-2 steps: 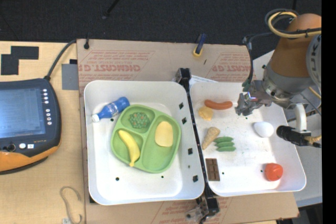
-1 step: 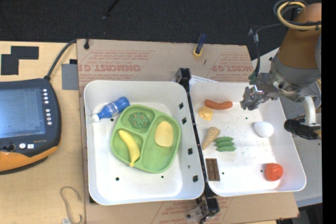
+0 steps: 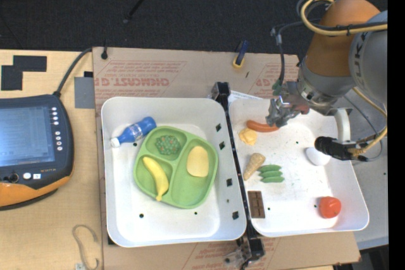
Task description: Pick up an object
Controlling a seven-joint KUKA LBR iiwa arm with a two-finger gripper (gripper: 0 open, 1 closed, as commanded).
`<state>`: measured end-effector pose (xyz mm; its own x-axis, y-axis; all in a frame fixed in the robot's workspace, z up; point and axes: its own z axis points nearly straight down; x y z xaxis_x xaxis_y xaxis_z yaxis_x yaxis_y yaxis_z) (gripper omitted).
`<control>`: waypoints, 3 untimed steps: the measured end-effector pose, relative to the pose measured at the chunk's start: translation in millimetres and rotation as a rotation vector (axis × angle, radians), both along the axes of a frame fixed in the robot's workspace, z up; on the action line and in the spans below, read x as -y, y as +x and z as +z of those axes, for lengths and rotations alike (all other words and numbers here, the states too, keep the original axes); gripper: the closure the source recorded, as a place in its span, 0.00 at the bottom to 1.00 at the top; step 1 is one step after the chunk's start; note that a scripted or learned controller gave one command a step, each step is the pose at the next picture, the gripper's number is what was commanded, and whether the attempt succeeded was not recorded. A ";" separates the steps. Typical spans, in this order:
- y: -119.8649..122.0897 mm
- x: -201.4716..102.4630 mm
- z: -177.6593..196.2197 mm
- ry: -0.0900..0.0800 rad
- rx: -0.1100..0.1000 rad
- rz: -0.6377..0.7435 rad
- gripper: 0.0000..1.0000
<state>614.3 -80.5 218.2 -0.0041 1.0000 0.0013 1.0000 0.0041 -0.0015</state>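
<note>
In the right bin (image 3: 354, 212), gripper (image 3: 276, 116) sits over the hot dog (image 3: 261, 126) at the back, finger state unclear; hot dog looks light, rounded, likely slippery, so grip across its middle.

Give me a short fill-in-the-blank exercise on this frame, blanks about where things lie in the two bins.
1. The green plate lies in the ____ bin.
2. On that plate, the banana lies in the ____ compartment.
3. The gripper hangs above the ____ carrot.
4. The blue bottle lies ____ the plate.

Missing words: left; left; orange; beside
</note>
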 end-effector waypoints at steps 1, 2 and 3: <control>11.6 -37.9 18.1 0.000 0.001 -0.001 1.00; 2.9 -41.4 12.4 -0.001 -0.003 -0.004 1.00; 16.5 -39.8 18.4 -0.001 0.000 0.002 1.00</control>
